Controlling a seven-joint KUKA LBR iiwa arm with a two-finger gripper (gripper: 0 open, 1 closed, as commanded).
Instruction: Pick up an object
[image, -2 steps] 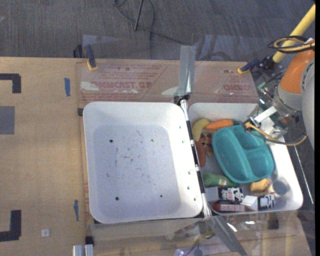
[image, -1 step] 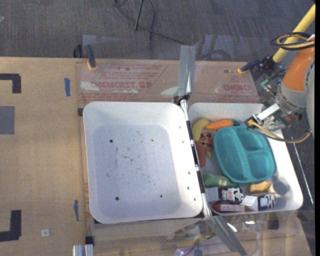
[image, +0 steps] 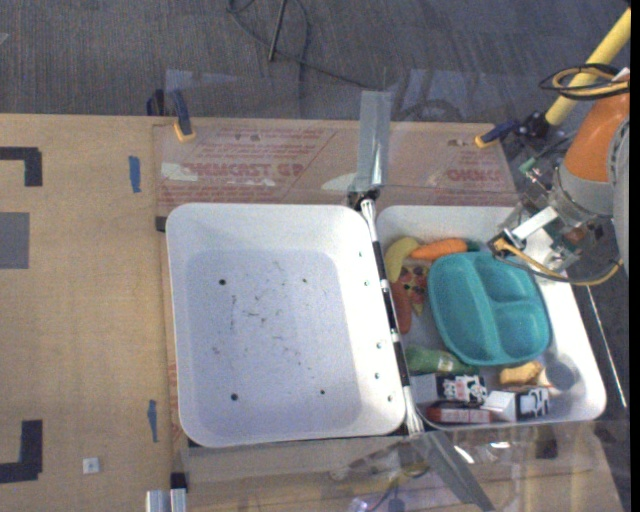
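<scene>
The right bin (image: 588, 330) holds a heap of objects. A teal divided tray (image: 490, 310) lies on top in the middle. A yellow banana (image: 399, 256) and an orange carrot (image: 440, 248) lie at its far left side. A red-orange item (image: 406, 296) lies beside the divider, and a green piece (image: 430, 360) sits below it. A small black-and-white carton (image: 461, 388), a red-and-white tube (image: 458, 412), a white box (image: 530, 403) and a tan piece (image: 521, 375) line the near edge. My gripper (image: 556, 232) hangs above the bin's far right corner, just beyond the teal tray.
The left bin (image: 180, 300) shows a bare, speckled white floor. A metal divider (image: 385, 300) runs between the bins. Cardboard and tape lie behind both bins; brown bench surface spreads to the left.
</scene>
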